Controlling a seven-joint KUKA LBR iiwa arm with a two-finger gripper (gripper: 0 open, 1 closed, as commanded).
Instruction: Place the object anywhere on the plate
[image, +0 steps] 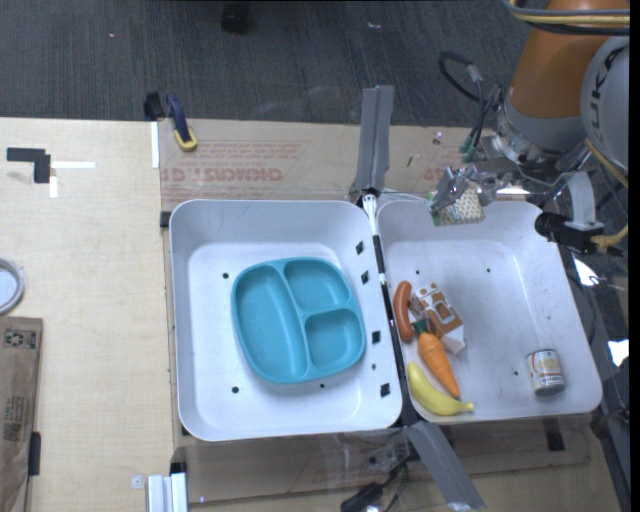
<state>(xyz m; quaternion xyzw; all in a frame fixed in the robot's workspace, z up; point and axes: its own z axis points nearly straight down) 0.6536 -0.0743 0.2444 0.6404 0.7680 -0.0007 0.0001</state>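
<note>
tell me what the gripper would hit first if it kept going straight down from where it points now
Probably the bare back-left corner floor of the right bin. The gripper, with a small pale object at its tip, hangs above it; depth is unclear.

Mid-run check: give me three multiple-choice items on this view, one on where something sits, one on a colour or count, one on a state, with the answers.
1. Where does the plate lie?
A. in the left bin
B. in the right bin
C. on the bench outside the bins

2. How many compartments does the plate have?
A. two
B. three
C. four

3. What is the state of the plate?
A. it holds the carrot
B. it holds the can
C. nothing lies on it

Answers:
1 A: the blue plate sits mid-floor in the left bin.
2 B: ridges divide it into one long and two smaller sections.
3 C: carrot, can, banana and sausage all lie in the right bin, and the gripper hangs over that bin's far edge with a small speckled object at its tip.
</note>
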